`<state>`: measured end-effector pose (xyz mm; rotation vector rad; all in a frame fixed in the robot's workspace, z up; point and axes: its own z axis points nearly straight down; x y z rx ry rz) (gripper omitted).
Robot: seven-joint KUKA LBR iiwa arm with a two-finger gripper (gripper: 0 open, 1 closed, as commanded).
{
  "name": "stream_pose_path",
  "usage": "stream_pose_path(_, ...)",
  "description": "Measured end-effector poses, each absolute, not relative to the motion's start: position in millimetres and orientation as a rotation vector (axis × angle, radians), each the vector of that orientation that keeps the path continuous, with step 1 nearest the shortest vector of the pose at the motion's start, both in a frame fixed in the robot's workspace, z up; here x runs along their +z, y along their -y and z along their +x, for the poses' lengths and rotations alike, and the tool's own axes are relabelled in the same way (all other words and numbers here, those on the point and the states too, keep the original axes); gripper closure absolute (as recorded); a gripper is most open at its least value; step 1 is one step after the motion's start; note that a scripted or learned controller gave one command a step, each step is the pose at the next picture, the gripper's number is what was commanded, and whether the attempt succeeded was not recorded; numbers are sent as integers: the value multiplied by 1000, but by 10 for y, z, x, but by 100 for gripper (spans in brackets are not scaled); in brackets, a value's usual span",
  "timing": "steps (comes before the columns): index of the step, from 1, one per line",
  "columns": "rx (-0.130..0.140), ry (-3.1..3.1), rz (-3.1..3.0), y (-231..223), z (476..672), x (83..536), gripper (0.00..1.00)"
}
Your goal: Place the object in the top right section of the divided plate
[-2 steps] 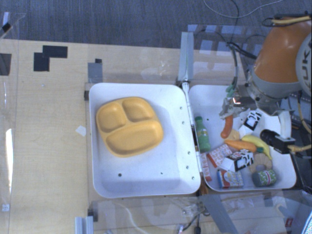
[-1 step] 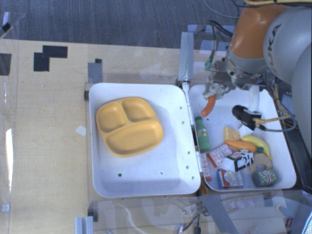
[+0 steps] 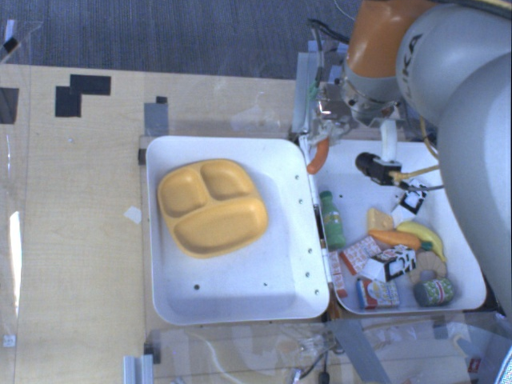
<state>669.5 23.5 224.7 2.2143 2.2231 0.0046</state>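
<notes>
While the gripper (image 3: 322, 138) holds a carrot (image 3: 318, 157) at the bins' divide, we judge transport underway; next, carry toward 9 o'clock to the plate (image 3: 211, 207).

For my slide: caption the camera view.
KUKA arm's gripper holding an orange item between two white bins, yellow divided plate waiting in the left bin.

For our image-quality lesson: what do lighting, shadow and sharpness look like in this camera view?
Camera view: soft, even light; the plate throws a faint shadow on the left bin; pale glare streaks on the bench at left; the arm near the lens looks large and soft; small items in the right bin blur together.
</notes>
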Motion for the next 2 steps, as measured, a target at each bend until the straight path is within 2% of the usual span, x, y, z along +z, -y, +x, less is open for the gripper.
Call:
stream_pose_path(1, 6, -2065, 2366, -921, 6691, 2004, 100)
stream_pose_path(2, 9, -2091, 2341, -1530, 6693, 2677, 100)
